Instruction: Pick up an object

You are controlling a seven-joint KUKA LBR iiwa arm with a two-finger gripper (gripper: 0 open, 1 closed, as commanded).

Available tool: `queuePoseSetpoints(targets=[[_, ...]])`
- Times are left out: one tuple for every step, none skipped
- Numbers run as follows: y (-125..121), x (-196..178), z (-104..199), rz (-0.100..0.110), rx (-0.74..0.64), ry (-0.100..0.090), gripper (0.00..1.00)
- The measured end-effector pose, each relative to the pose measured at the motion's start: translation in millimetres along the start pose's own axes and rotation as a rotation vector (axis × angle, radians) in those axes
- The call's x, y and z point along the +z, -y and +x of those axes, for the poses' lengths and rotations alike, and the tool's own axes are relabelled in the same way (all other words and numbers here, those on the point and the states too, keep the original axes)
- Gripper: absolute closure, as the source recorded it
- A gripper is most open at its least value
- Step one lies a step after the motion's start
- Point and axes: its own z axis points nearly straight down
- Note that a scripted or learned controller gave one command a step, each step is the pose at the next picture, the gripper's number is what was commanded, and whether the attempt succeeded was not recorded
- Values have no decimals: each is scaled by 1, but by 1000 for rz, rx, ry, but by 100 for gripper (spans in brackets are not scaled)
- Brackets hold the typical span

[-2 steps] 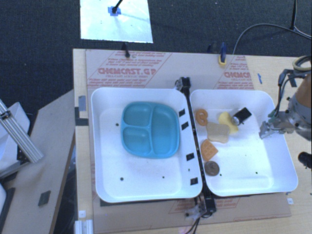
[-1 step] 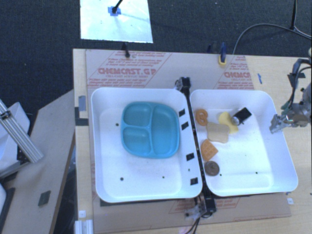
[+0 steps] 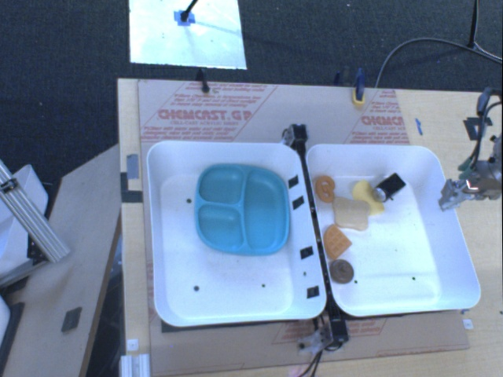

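Blue divided plate in left bin, right bin adj., white sheet behind bench.

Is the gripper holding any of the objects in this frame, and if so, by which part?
Nothing is held. The gripper sits at the right bin's outer rim, apart from the small food-like pieces grouped near the divider.

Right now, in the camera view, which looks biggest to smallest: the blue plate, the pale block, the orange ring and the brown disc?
1. Blue plate, by far the largest.
2. Pale block.
3. Orange ring and brown disc: these look about alike, so I will not rank them.
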Motion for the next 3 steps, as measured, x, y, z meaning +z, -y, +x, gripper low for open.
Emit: queuePoseSetpoints(targets=[[-18, -7, 48, 0, -5, -3, 100], [-40, 6, 96, 1, -5, -3, 100], [-54, 1, 155, 0, -6, -4, 100]])
